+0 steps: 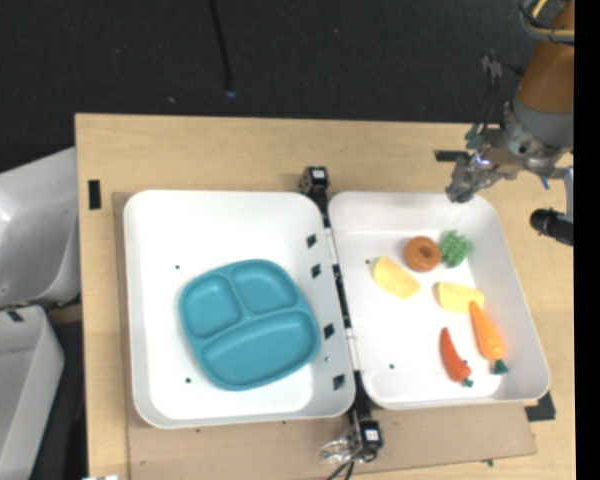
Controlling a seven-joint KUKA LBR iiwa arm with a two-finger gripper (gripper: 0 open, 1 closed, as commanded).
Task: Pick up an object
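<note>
Seen from the overhead camera: a pale wooden tabletop point(230, 138) carrying two shallow white bins side by side, joined along the middle by small black clips.

In the left bin point(150, 268), lay a teal divided plate point(248, 322) with three compartments, sat flat near the centre and turned slightly askew.

In the right bin point(380, 368), lay a scatter of toy foods. Toward the far side sat an orange doughnut-shaped ring point(421, 254), touching a small green leafy piece point(454, 248) on its right. Just left of and nearer than the ring rested a yellow lumpy piece point(394, 277). Further right sat a second yellow piece point(458, 295), with an orange carrot point(488, 335) running from it toward the near right corner. Beside the carrot, to its left, lay a red chilli pepper point(453, 355), apart from it.

Hung above the far right corner of the right bin, the end effector point(464, 190), on a grey arm with an orange band. Held nothing; well apart from all the toy foods. Too small and blurred to tell how it was set.
</note>
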